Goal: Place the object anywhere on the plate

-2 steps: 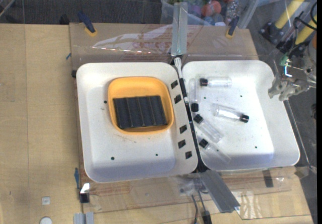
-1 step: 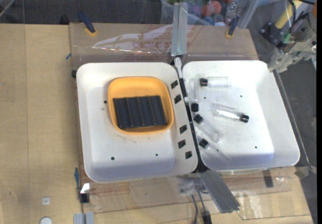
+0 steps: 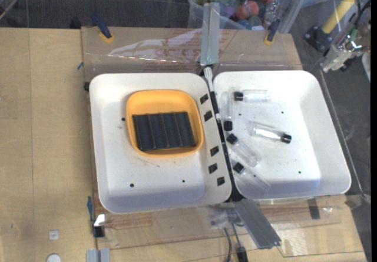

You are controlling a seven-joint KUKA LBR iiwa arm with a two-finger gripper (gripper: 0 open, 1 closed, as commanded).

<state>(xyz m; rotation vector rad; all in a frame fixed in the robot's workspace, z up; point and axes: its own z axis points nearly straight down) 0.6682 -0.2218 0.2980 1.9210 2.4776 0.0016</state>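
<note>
Grey metal bracket [image 3: 254, 226] sits at the lower edge of the frame, bolted to the wooden bench [image 3: 41, 137] just below the seam where the 2 bins meet.

Going down in size: the left bin [image 3: 109, 178] fills the middle left of the frame and the right bin [image 3: 306, 161] the middle right, touching along a black-tabbed divider. Inside the left bin, toward its upper half, lies the orange plate [image 3: 136, 105]. On the plate, filling most of its floor, rests a dark ridged block [image 3: 164, 131], lying flat with its grooves running up and down the frame. I judge this to be the task's object, and as it lies the placing looks done.

Smaller again, in the right bin, are clear vials with black caps: 1 near the upper left of that bin [image 3: 250, 96], 1 near its centre [image 3: 270, 133], and 1 lower, close to the divider [image 3: 242, 152].

The block looks stiff, light and matt, so it should not slip; its ridges offer purchase, and pinching across the 2 long edges at mid-length seems safest. The vials would be light, slick, prone to rolling and possibly brittle; take 1 across the barrel.

Whether the gripper's jaws are released or clenched, I cannot tell.
</note>
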